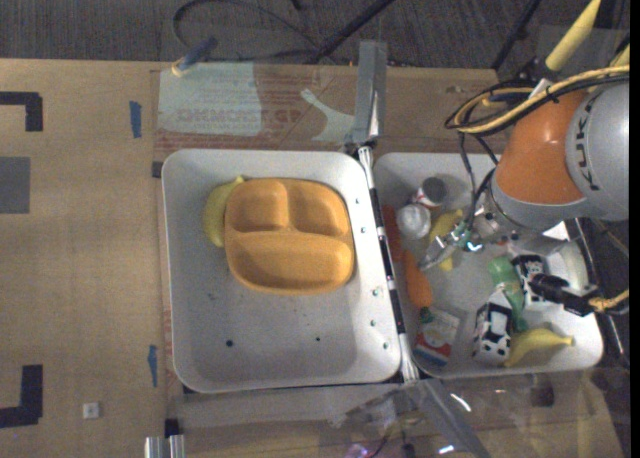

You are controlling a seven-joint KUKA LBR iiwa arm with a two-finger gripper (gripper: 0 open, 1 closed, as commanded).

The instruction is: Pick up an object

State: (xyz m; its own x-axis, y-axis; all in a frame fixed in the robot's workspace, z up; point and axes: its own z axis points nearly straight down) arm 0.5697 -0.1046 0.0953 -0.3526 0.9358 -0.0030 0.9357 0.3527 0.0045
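Landmark = orange carrot (416,281), lying lengthwise by the left wall of the right bin (590,341). Gripper (452,243) is low in that bin, just right of the carrot's upper half, over the crowded upper-left cluster. Cannot tell if the fingers are open or closed, too small and mixed with clutter; nothing visibly held. Candidate picks: white bottle (413,219) just above the carrot, small carton (437,336) just below it, cow-pattern toy (491,330) and banana (540,344) further right of its lower end. Orange divided tray (290,234) sits well left of the carrot, in the left bin (185,276). Risks, my judgement: objects packed tight so fingers may land on two at once or knock the bottle over; round carrot could roll out of a closing grip; wall close, collision possible
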